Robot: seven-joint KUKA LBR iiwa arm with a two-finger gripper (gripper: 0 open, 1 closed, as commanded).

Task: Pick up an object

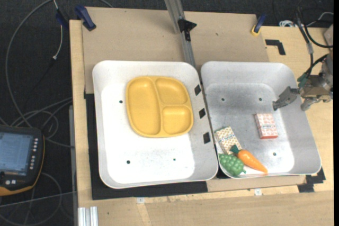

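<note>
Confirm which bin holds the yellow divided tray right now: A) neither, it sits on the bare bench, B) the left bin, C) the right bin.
B: the tray lies inside the left bin, while the right bin holds the carrot, the box and other small items.

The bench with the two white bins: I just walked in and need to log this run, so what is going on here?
A robot arm reaches in from the right, its gripper above the right bin near its right rim, with nothing between its fingers. In that bin lie a small red and white box, a patterned packet, a toy carrot and a green toy vegetable. The left bin holds a yellow divided plate. Nothing is picked up yet.
</note>
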